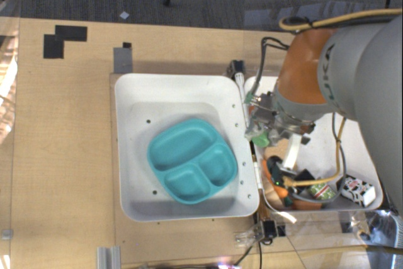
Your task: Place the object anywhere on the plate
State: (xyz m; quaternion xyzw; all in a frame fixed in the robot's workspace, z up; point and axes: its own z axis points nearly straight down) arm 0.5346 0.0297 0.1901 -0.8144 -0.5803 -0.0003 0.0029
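A teal plate (192, 160) with three compartments lies in the left white bin (135, 97), tilted slightly and with nothing on it. My gripper (271, 137) hangs below the orange wrist band over the left side of the right bin (371, 198), close to the wall between the two bins. Something small and green shows at the gripper, but I cannot tell whether it is held. Several small objects (296, 189) lie piled at the near end of the right bin, among them orange, green and black pieces.
A black-and-white spotted item (357, 190) rests in the right bin's near right corner. The grey arm (365, 72) covers most of the right bin. A cable (340, 154) loops down from the wrist. Black markers (63, 40) sit on the bench at far left.
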